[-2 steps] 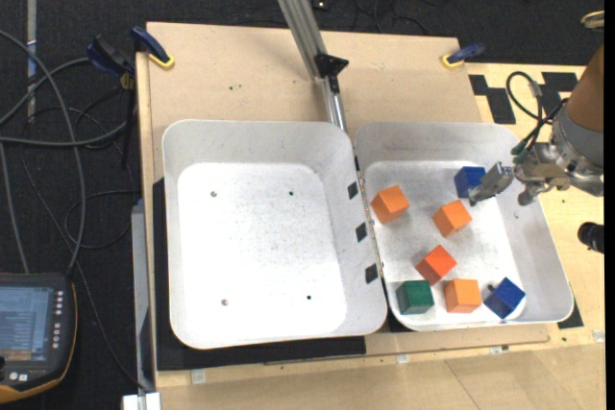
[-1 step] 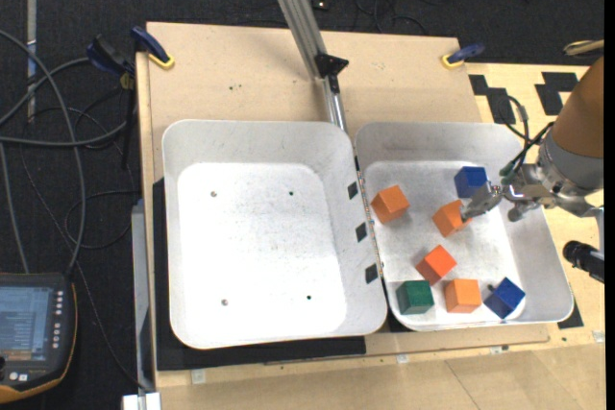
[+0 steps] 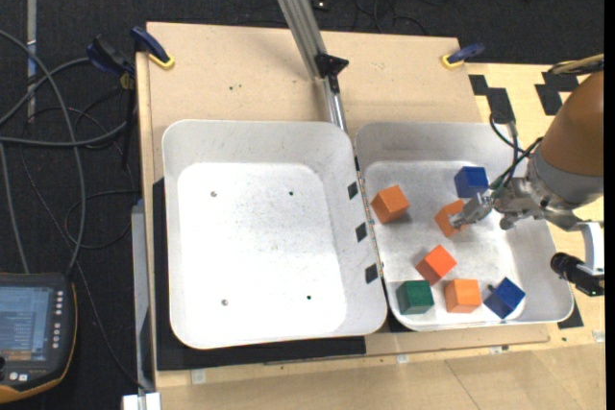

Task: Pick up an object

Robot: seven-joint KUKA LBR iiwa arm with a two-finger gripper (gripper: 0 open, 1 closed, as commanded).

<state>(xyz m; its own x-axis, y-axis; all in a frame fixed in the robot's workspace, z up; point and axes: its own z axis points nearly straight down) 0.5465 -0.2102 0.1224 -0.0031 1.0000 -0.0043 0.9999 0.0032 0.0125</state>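
Observation:
The right bin (image 3: 399,144) holds several small blocks. An orange block (image 3: 390,204) lies near its left side. A blue block (image 3: 471,180) sits at the upper right. Just below it is another orange block (image 3: 449,218), and my gripper (image 3: 470,212) hangs right at it, reaching in from the right; its fingertips overlap that block's right edge. Lower down lie an orange block (image 3: 438,262), a green block (image 3: 416,297), an orange block (image 3: 462,295) and a blue block (image 3: 504,297).
The left bin (image 3: 192,149) stands beside the right one on the wooden bench. A slanted metal pole (image 3: 298,5) comes down to the seam between the bins. The arm's orange band (image 3: 581,125) is at the right edge.

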